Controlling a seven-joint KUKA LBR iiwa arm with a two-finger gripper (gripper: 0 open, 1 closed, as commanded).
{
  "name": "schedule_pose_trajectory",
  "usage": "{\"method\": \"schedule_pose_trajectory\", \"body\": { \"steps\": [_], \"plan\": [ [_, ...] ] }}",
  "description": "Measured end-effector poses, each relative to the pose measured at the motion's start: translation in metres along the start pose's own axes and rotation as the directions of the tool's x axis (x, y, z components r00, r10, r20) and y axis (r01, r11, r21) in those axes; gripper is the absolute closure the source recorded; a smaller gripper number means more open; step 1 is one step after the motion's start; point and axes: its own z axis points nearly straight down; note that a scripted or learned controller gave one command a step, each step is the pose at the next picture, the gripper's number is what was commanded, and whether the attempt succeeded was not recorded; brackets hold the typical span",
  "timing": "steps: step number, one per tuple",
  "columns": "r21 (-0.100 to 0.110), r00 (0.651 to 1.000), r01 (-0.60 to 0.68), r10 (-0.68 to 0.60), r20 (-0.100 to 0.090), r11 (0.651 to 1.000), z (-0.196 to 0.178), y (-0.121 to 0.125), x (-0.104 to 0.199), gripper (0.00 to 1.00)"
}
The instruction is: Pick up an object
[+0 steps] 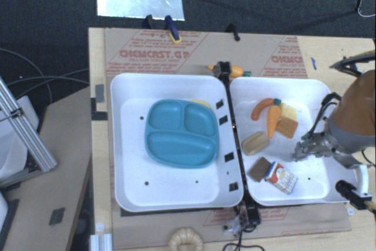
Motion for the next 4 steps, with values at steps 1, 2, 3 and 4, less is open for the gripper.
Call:
{"method": "schedule_pose_trajectory", "body": {
  "steps": [1, 2, 3, 4],
  "plan": [
    [-0.003, 1.0, 0.002, -0.002, 0.002, 1.0, -0.062, -0.004, -0.001, 1.0],
    [-0.005, 1.0, 0.003, -0.003, 0.002, 1.0, -0.122, -0.007, 0.006, 1.0],
    [0.001, 1.0, 0.003, -0.003, 0.0, 1.0, -0.129, -0.006, 0.005, 1.0],
    [0.0, 1.0, 0.008, -0.008, -0.001, 1.0, -0.136, -0.001, 0.052, 1.0]
  ]
}}
